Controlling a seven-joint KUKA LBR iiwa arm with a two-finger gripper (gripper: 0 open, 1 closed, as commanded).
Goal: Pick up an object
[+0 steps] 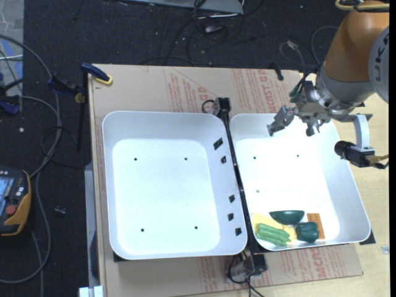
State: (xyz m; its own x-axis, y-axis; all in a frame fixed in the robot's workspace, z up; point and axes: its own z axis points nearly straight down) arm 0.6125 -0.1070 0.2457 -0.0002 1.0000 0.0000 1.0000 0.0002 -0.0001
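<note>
Several small objects lie in the near corner of the right bin: a dark green rounded piece, a light green ridged piece, a teal block, an orange piece and a yellow flat piece. My gripper hangs over the far edge of the right bin, well away from these objects. It is open, its fingers spread wide, and nothing is between them.
The left bin stands beside the right one, with a black divider strip between them. Both rest on a cardboard sheet. Cables and a clamp lie beyond the bench's far-left corner.
</note>
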